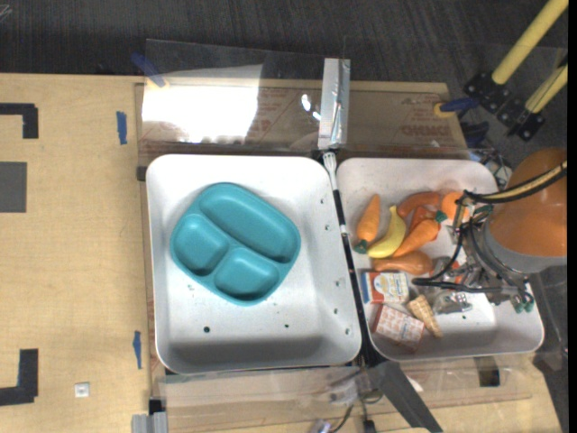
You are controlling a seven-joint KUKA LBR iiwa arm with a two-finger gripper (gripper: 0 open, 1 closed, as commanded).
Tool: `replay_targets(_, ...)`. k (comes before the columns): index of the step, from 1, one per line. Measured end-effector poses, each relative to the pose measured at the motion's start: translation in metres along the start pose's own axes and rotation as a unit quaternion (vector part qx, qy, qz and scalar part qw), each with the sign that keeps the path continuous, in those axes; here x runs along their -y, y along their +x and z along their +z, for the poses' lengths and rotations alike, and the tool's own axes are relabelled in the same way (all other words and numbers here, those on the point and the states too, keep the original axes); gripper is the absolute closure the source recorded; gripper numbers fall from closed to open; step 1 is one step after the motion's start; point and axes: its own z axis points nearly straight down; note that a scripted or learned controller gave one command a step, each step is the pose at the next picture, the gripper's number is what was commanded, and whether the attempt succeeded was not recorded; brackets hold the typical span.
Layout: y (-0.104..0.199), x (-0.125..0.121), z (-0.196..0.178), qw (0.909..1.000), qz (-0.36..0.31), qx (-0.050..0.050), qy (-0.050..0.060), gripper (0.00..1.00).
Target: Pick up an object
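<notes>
Wooden bench (63,242) bears two white bins (243,350) beside dark carpet (270,7); gripper (460,282) above right bin, grip unclear.

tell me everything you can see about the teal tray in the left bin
The teal divided tray is a rounded, oblong dish that looks like smooth moulded plastic, uniformly teal. Raised ridges split it into three compartments: one long one along its upper right side and two smaller ones along its lower left. It lies flat, right way up and turned diagonally, slightly left of the middle of the left white bin. It rests on the bin floor, apart from the walls. Nothing sits in its compartments, and nothing else touches it.
</notes>
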Motion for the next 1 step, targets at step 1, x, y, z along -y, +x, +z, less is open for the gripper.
replay_targets(1,-0.0244,-0.0027,0.0005,0.9997,-0.025,-0.001,0.000,0.00)
